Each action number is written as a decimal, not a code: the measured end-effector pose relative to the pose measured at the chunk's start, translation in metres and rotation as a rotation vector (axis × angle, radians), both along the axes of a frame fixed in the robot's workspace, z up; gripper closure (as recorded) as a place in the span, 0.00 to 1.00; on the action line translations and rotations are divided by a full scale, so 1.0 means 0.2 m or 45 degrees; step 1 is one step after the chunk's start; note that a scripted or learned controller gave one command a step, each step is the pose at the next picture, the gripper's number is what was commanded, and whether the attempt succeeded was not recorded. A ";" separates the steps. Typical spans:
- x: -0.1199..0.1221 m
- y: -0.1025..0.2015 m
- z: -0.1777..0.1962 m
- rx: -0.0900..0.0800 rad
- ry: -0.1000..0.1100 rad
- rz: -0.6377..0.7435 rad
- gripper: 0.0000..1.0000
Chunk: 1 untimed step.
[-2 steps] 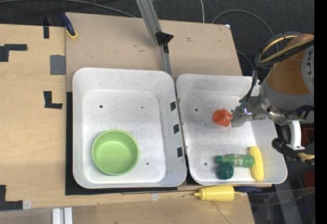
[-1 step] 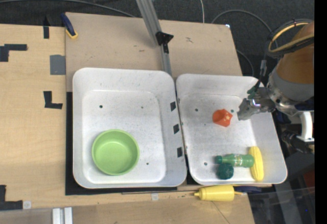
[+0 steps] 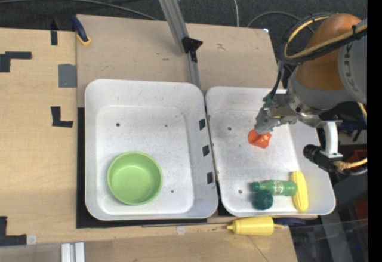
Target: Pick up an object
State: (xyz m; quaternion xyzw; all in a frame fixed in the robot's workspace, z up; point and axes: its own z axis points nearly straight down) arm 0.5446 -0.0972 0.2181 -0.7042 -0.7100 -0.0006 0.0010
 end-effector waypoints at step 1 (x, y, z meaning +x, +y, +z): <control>0.10 0.23 -0.05 -0.001 0.002 -0.002 1.00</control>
